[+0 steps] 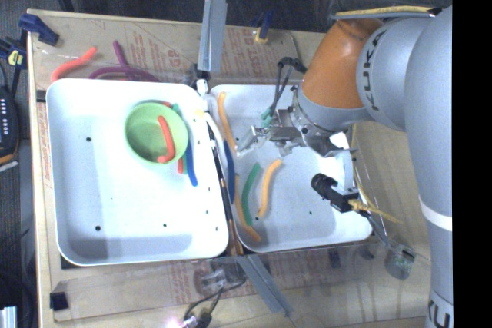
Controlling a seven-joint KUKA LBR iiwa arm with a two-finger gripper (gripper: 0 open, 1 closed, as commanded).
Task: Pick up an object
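Note:
My gripper (247,139) hangs low over the upper left part of the right bin (307,230), pointing left, with the arm coming in from the right. Just below it lie an orange strip (268,184) and a green strip (249,193). A long orange strip (223,117) and a blue strip (229,163) run along that bin's left wall. In the left bin (115,226) stands a green bowl (150,133) with a red curved piece (165,138) in it and a blue piece (190,170) beside it. Nothing shows in the gripper's grasp.
Another orange strip (250,232) lies at the right bin's lower left corner. On the bench behind the left bin lie a red piece (73,65) and a purple loop (123,74). A grey metal bar (213,31) stands between the bins at the back.

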